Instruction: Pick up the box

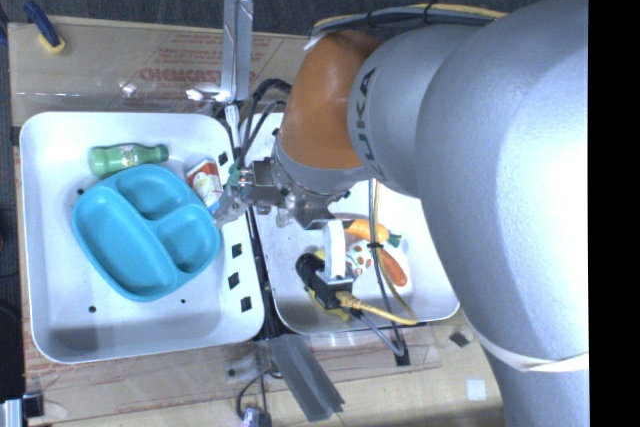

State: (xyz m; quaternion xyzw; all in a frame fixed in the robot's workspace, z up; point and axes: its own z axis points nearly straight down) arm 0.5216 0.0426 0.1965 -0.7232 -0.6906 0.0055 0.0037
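Here the big grey arm (480,165) reaches in from the right, its orange band (320,105) above the wrist, bent down over the divide between the two bins. The gripper (228,200) sits at the left bin's (60,315) right edge, beside the small box (205,183), which lies against a blue tray (145,230). I cannot tell the grip's state.

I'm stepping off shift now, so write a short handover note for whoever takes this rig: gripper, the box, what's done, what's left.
Gripper: low over the left bin's right wall; can't tell its state.
Box: small red-and-white carton at the right edge of the left bin, beside the blue tray, just left of the gripper. A green bottle lies above the tray.
Done: arm brought next to the box.
Left: no grasp visible; grip and lift it.
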